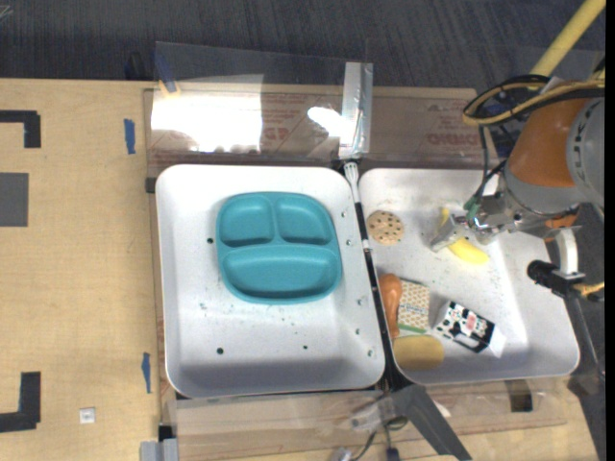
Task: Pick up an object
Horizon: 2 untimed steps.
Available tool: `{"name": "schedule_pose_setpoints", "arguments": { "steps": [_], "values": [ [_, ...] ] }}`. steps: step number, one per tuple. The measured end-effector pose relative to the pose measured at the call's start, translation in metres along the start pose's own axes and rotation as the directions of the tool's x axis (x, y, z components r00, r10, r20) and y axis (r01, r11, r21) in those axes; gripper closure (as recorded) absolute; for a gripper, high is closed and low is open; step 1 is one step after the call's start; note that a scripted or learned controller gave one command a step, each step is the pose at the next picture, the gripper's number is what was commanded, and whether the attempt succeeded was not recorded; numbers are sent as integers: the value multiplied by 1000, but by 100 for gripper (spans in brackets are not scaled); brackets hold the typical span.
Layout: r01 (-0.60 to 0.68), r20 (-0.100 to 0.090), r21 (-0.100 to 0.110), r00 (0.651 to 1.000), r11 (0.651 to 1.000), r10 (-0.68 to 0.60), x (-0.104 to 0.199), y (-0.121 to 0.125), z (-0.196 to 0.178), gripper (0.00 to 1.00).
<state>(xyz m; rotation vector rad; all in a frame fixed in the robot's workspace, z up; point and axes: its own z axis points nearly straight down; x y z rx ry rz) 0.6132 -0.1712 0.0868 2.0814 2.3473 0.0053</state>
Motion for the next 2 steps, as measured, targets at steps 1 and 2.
{"name": "schedule_pose_setpoints", "arguments": {
  "steps": [1, 2],
  "values": [
    [0, 1, -5, 1000, 1000, 0, -1, 2, -11, 100],
    [122, 1, -6, 992, 992, -122, 60, -22, -114, 100]
  ]
}}
